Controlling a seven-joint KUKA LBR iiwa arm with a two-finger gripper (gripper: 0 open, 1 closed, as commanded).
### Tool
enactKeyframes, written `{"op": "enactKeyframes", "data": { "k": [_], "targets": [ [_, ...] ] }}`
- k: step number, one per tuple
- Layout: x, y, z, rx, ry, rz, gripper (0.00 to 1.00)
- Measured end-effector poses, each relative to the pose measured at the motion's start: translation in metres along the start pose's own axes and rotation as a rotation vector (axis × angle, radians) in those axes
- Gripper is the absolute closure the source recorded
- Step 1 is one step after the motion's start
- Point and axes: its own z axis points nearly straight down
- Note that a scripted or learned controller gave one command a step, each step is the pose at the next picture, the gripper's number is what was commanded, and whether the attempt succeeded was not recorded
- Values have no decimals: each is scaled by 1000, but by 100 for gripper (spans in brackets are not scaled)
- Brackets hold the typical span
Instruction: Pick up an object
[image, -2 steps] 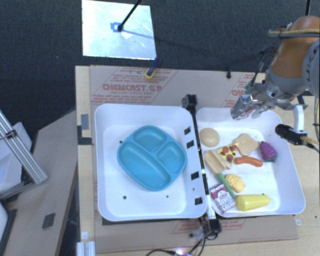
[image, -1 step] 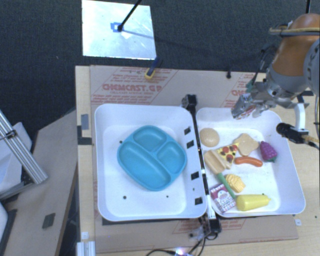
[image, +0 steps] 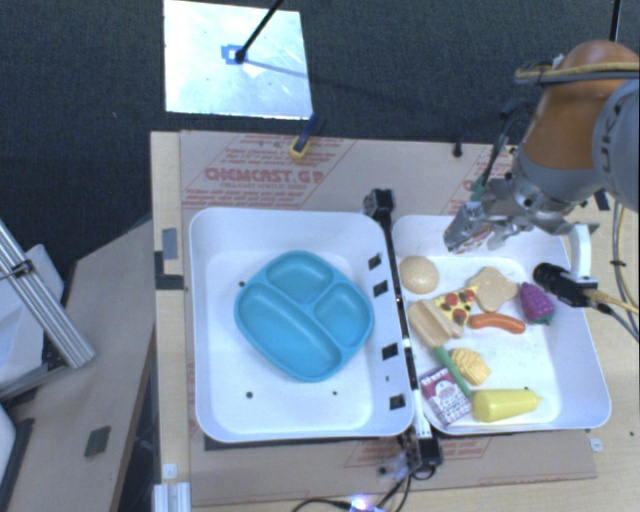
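Observation:
My gripper (image: 468, 238) hangs over the far left part of the right bin (image: 590, 385), above and behind a tan bun (image: 419, 273). Nothing shows between its fingers. Toy foods lie in that bin: a pizza slice (image: 458, 302), a bread slice (image: 492, 287), a red sausage (image: 496, 322), a purple grape bunch (image: 537, 302), a hot dog bun (image: 430, 323), a yellow corn piece (image: 470, 365), a yellow pepper-like piece (image: 505, 404) and a small red box (image: 446, 394).
The left bin (image: 215, 400) holds a blue divided plate (image: 303, 315). A black-clipped divider (image: 392, 300) separates the bins. A shiny metal sheet (image: 237, 60) lies behind the bench. A metal rail (image: 40, 305) stands at the left.

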Motion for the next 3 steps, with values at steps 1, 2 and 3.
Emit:
{"op": "enactKeyframes", "data": {
  "k": [1,2,3],
  "targets": [
    [33,-42,13,2,0,0,100],
    [66,-75,15,2,1,0,100],
    [57,-75,-2,-3,0,5,100]
  ]
}}
